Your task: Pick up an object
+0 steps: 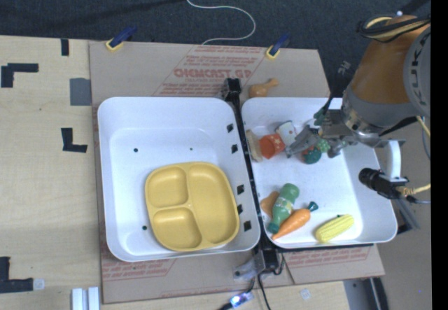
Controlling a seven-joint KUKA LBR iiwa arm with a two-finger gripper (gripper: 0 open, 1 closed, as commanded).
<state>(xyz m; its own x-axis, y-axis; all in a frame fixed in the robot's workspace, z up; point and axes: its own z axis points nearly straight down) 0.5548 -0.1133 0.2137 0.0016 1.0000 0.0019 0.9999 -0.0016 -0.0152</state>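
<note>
1. Task status: nothing lifted yet. Every item lay on the floor of the right bin; none sat between the claw's tips. Grasp + lift were both left to do, by my read.
2. Claw was low in the right bin's upper part, amid the items there. Open vs closed: couldn't tell, too small and cluttered at the tip.
3. Likely target, a guess only: dark green piece just below the claw, touching or nearly so. Couldn't tell which.
4. Red piece sat near the claw on its left; a white piece up-left of it, close.
5. Well below the claw, near the bin's front wall: green bottle, carrot, corn. All apart from the claw.
6. Far left of the claw: left bin with a yellow tray. Not involved.
7. Arm pose: came in from the right, wrist pitched down and leftward, orange band above the wrist, claw end pointing toward the divider between bins.
8. Risk, as I judged it: crowded cluster at the tip, so a close could pinch two pieces or nudge one off.
</note>
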